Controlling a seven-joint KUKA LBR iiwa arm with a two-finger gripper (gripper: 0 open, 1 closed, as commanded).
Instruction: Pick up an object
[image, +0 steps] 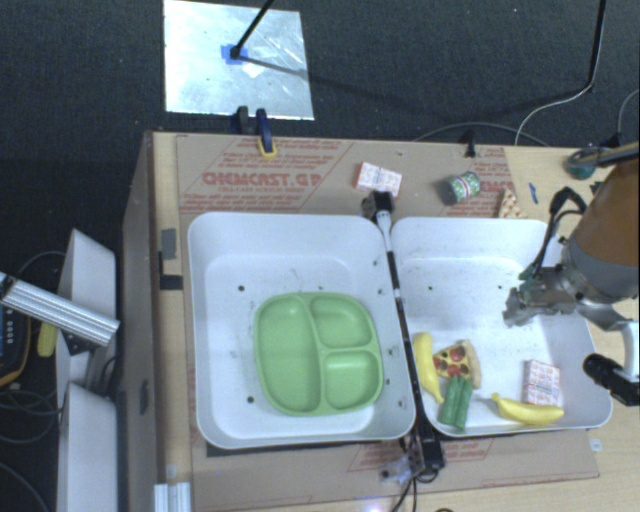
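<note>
Over on the right, the grey arm with its orange band (612, 225) leans in across the far rim of the right-hand shallow white bin (470, 245), and its two-finger gripper (522, 305) hangs low over that bin's bare middle floor, toward the right wall. From where I stand the fingers look dark and bunched together; I cannot tell whether they are open or closed, and nothing shows between them.

All the loose things in that bin crowd its near edge. A yellow toy banana (425, 365) lies along the left wall, just beside the divider between the bins. Touching it on the right sit a small toy pizza slice (460, 358) and, below it, a green ribbed toy vegetable (456, 400). A second yellow banana (526, 409) lies flat against the near rim, and a small red-and-white patterned packet (541, 381) rests just above it, near the right wall. The far half of this bin is open floor.

The left-hand white bin (225, 250) holds a pale green three-compartment plastic tray (318, 352), set toward the near right corner, with bare floor around its far and left sides.

On the brown cardboard-covered table (290, 170) beyond the bins lie a small white card (378, 179) and a little green can (463, 187).
</note>
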